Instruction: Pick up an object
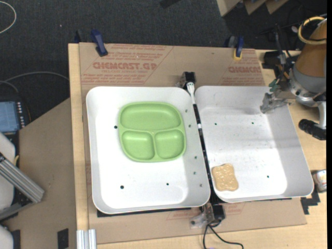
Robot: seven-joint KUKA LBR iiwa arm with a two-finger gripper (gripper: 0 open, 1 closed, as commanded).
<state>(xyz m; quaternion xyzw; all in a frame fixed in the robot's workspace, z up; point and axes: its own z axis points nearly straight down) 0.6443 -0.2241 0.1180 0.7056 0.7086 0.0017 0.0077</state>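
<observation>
While the arm (311, 66) reaches in from the right edge of the view, its tool (271, 101) hangs over the far right part of the right bin (259, 154), close to that bin's far rim. The tool appears as a small grey metal shape, and whether it is released or clenched cannot be told from this angle; nothing is seen between its tips. A tan, waffle-textured object (225, 177) lies flat in the near left corner of the right bin, just beside the divide between the two bins and well apart from the tool. The rest of that bin's floor shows scattered dark specks. In the left bin (104, 154) sits a light green divided plate (152, 130), upright, with one wide compartment on the far side and two smaller ones on the near side. The plate rests in the far half of its bin. Both bins lie side by side on a brown board (129, 64) printed with red lettering, which covers the table (52, 154). Blue clamps (98, 41) grip the board's far edge.
</observation>
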